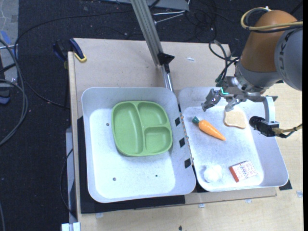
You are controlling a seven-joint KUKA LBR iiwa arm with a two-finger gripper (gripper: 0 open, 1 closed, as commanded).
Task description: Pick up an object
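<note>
The right bin (269,153) holds an orange carrot (211,129) with a green top, a slice of toast (235,120), a small red box (243,171) and a white ball-like item (212,173). My gripper (222,101) hangs over the far part of that bin, above and between the carrot and the toast. Its fingers spread apart with nothing between them. The orange band and grey arm rise behind it toward the upper right.
The left bin (96,177) bears a green divided plate (142,128). A slanted metal pole (149,28) runs down to the seam between the bins. Black clips sit along the seam. A small black part (262,125) of the arm hangs beside the toast.
</note>
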